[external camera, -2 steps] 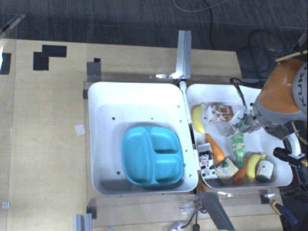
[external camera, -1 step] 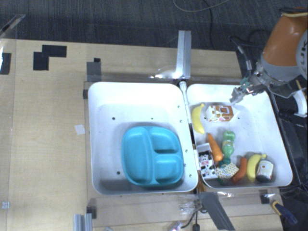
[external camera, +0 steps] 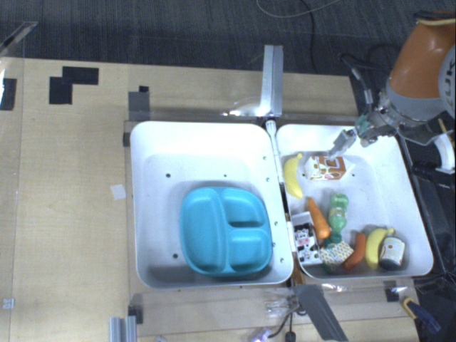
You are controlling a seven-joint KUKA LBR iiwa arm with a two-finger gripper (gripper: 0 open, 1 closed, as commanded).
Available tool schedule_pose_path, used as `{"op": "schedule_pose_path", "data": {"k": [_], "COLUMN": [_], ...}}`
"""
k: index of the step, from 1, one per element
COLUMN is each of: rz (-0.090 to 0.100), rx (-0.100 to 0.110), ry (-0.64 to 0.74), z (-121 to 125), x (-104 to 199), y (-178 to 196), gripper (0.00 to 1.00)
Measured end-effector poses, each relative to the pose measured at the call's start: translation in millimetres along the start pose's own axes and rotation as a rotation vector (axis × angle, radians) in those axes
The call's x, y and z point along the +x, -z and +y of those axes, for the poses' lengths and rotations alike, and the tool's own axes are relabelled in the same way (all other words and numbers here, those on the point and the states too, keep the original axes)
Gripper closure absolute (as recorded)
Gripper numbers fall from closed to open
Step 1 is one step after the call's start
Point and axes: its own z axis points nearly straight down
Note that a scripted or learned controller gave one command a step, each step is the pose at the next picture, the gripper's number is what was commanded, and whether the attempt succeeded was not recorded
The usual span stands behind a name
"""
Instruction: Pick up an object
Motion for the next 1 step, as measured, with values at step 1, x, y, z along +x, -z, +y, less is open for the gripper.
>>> {"op": "schedule_pose_path", "data": {"k": [1], "rz": [0.001], "rx": [0.002], "ry": [-0.145], "z": [-35.6], "x": [18.9], "y": [-108.1], "gripper": [0.00]}}
